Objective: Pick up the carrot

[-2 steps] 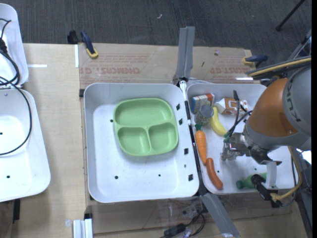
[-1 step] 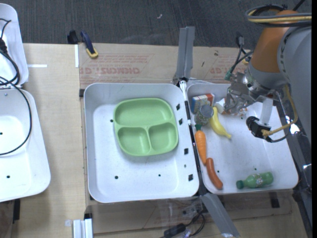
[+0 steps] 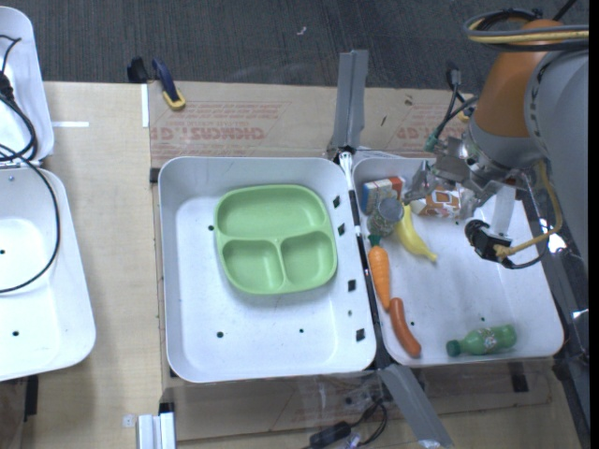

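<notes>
In the right bin (image 3: pixel 552 330), the carrot (image 3: pixel 379 276) lies hard against the left wall, a red sausage-shaped item (image 3: pixel 404 327) just below it and a banana (image 3: pixel 413 236) close to its upper right. A tin (image 3: pixel 386 213) and small cartons (image 3: pixel 440 201) crowd the far end beneath the arm's gripper (image 3: pixel 447 183). Open floor lies in mid-bin, right of the carrot, above a green bottle (image 3: pixel 482 340).
</notes>
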Action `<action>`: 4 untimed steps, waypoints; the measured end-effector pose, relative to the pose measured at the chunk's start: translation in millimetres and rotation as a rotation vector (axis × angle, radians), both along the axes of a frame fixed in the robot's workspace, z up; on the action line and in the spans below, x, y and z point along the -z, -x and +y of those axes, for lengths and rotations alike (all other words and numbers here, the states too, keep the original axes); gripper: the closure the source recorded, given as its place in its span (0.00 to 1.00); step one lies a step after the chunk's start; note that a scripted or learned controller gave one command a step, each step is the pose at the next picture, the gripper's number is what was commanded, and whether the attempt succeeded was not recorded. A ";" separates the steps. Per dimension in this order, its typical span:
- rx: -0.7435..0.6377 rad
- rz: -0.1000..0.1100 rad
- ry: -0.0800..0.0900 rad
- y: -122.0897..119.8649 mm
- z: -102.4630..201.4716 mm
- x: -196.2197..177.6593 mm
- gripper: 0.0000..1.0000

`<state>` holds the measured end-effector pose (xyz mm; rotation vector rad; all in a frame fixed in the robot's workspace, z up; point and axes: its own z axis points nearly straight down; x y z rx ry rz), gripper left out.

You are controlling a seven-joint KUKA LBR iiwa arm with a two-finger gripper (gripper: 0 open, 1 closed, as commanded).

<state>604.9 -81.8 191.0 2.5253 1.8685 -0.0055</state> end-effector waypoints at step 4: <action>-0.003 0.000 -0.001 16.9 -11.9 100.2 0.00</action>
